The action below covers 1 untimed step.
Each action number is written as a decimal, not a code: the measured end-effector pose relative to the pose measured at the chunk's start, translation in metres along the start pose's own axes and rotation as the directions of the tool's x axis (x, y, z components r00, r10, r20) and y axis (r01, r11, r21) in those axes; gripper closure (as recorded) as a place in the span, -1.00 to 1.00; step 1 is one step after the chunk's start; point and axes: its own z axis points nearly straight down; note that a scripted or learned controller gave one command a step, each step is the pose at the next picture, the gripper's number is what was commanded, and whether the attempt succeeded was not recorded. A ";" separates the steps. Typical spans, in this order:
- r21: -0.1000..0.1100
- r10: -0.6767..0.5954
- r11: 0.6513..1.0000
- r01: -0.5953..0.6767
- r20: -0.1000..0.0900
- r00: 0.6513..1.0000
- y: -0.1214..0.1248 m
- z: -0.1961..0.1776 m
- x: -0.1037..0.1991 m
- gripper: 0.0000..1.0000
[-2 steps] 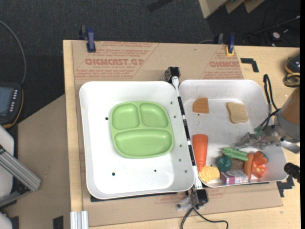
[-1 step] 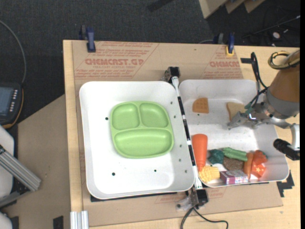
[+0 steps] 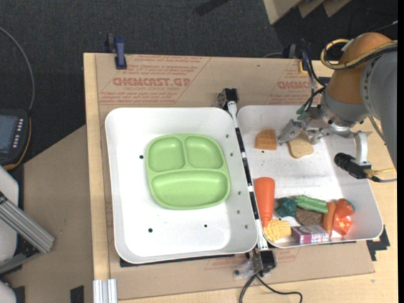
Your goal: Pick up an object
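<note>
Over tan piece (image 3: 302, 148), claw (image 3: 303, 133)

My gripper (image 3: 302, 131) hangs low over the far end of the right bin (image 3: 319, 178), hemmed by a tan bread piece (image 3: 266, 139) to its left and another toast-like piece (image 3: 301, 148) just beside it. White floor lies open across the bin's middle. The near end is crowded: a large carrot (image 3: 264, 196), corn (image 3: 276, 230) and a heap of toy food (image 3: 319, 216). In the left bin (image 3: 126, 188), a green divided plate (image 3: 187, 171) takes the centre, with bare margins around it.
</note>
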 end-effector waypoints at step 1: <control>0.002 0.005 1.000 -0.005 0.002 1.000 -0.003 -0.011 -0.004 1.00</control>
